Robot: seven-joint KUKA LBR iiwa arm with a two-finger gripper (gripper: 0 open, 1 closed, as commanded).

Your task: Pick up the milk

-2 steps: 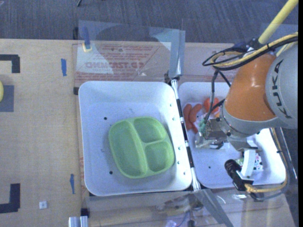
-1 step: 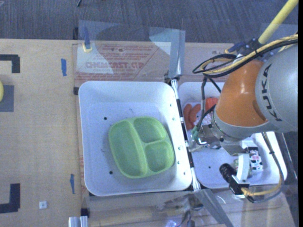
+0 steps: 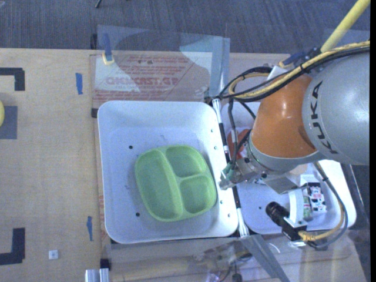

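Two white bins sit side by side on the counter; the left bin holds a green plate with three sections, lying flat a little right of the bin's middle and close to its near wall; the arm reaches in from the right and covers most of the right bin, its orange band above that bin's far half; the gripper shows as a small metal end under the wrist, right over the wall where the two bins meet, just beside the plate's right edge; whether it is open or closed I cannot tell, and nothing can be seen in its hold; the milk looks to be the small white carton with coloured print in the right bin, near that bin's right side, well apart from the gripper and partly hidden, too small to say if it stands or lies; a bit of something red peeks out between the arm and the wall between the bins, too hidden to name; behind the left bin a clear sheet lies over red lettering on the counter; strips of blue tape and black marks sit on the counter's left part; a yellow thing is cut off at the left edge.
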